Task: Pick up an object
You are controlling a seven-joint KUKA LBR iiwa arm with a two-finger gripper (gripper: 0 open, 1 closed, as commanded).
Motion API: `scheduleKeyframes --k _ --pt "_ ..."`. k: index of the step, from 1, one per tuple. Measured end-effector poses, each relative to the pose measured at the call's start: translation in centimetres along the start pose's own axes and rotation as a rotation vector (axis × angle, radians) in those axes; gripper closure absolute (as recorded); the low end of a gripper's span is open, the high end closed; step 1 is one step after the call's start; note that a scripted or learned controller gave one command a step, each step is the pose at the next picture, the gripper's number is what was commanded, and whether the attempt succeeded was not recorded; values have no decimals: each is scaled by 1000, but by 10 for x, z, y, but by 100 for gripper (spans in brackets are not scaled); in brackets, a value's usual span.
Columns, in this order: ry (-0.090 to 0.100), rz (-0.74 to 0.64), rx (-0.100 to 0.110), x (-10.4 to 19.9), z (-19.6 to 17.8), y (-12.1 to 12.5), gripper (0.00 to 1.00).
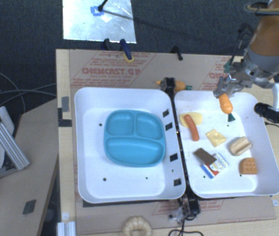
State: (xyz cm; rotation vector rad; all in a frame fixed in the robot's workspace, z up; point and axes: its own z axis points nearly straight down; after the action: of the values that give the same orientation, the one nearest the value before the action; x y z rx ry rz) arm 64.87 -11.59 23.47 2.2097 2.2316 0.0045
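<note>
Grey arm with orange band comes in from upper right; two-finger gripper (226, 88) sits over the far edge of the right white bin (269, 181). An orange carrot-shaped toy (225, 103) hangs from the fingers, its top end between them, so the jaws are closed down narrow on it. Carrot long axis runs near vertical in frame, slightly tilted, upper end at the gripper, lower end pointing down toward the bin floor. A small dark green tip (231, 116) shows just below its lower end. Carrot looks lifted off the floor, but can't confirm clearance from this angle.

Rest of right bin:
- red sausage-shaped toy (192, 127), long axis diagonal, lying on a pale yellow flat piece (195, 118), left-centre
- yellow cheese wedge (215, 137), mid bin
- tan bread roll (239, 145), right of the cheese
- brown waffle piece (248, 166), near right corner
- brown chocolate bar (204, 156) touching a white-red-blue wrapper (215, 165), near centre front

Left white bin (87, 181) holds a blue compartment plate (134, 137) with three sections, roughly centred.

Both bins sit on a cardboard sheet (109, 68) with red print. Beige ring-shaped object (137, 226) at the front edge of the bench.
</note>
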Motion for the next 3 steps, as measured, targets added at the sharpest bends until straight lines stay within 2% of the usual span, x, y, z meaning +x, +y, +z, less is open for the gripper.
scheduleKeyframes --k 1,2,3 --pt "0 0 1 62 10 0 100" --pt "0 0 -1 112 7 14 100" --pt "-1 3 1 139 19 4 100"
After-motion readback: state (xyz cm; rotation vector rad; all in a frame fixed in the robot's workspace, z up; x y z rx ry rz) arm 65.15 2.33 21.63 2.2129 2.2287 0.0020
